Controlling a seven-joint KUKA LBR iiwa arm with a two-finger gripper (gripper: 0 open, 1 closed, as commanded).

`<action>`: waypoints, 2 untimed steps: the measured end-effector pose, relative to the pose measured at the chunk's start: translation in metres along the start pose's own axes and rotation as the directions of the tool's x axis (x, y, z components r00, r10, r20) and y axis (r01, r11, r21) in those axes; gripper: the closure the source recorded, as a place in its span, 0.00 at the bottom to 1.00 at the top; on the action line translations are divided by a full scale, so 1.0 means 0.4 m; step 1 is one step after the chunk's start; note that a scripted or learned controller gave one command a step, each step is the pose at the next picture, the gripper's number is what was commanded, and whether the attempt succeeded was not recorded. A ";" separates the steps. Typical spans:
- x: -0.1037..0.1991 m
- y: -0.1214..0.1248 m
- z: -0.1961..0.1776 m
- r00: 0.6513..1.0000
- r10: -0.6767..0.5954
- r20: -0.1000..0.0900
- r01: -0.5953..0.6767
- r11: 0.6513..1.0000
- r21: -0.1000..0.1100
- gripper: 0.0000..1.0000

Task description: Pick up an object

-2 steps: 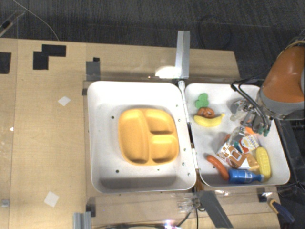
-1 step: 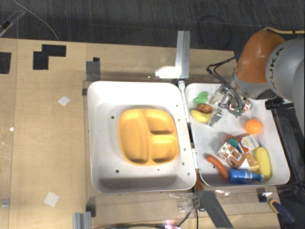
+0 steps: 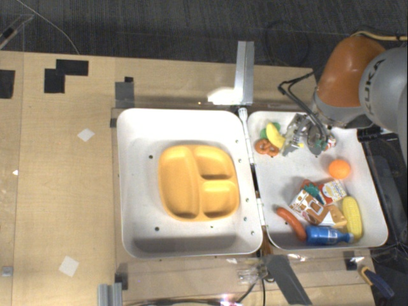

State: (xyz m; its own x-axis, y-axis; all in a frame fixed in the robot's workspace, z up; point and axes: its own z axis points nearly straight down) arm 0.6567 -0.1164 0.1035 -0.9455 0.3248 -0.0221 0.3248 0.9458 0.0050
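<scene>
Camera view: end effector (image 3: pixel 305 139) (grip state unclear) over right bin (image 3: pixel 280 190); carton (image 3: pixel 310 203) print unreadable.

The arm (image 3: pixel 366 75) is cut off by the right edge of the frame. At the gripper (image 3: pixel 305 138), in the upper part of the right bin (image 3: pixel 376 190), the fingertips are too small and blurred to judge. The blue bottle (image 3: pixel 328 236) covers one end of the red sausage (image 3: pixel 291 220). The printed packet (image 3: pixel 312 204) has unreadable print.
</scene>
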 end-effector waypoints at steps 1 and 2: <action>0.138 0.083 -0.221 0.982 -0.191 -0.006 0.191 0.982 -0.002 1.00; 0.135 0.206 -0.209 0.973 0.231 -0.014 -0.231 0.973 0.005 1.00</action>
